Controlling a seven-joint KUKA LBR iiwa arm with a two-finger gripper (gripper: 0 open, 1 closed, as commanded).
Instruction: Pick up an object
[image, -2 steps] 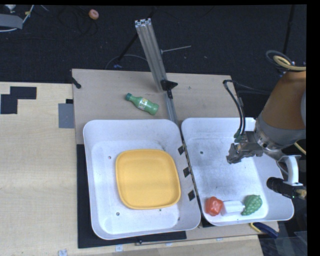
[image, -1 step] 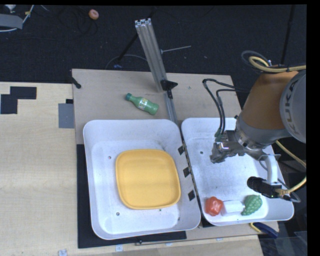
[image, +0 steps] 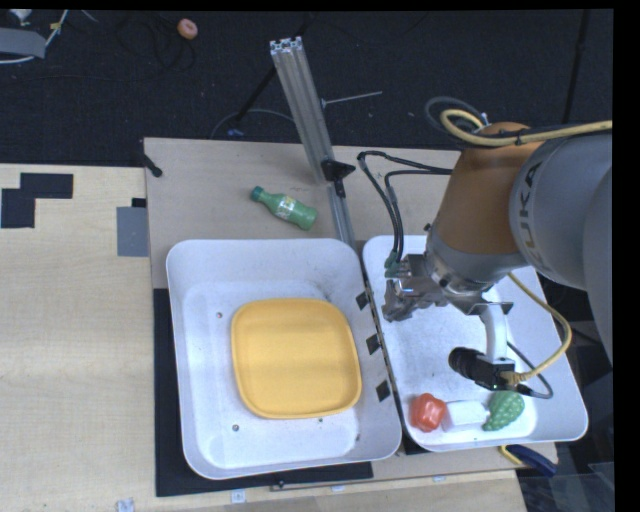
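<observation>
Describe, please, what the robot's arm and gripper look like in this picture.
The arm is thick, rounded and grey, with a broad orange band above the wrist. The gripper is a small silvery metal assembly. Thin black cables loop down to it, and a yellow cable curls at the arm's upper side.

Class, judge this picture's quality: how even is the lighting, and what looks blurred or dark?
Camera view: soft, even light; the yellow plate is sharp, with barely any shadow; the green bottle looks slightly soft; the floor beyond the bench is dim.
</observation>
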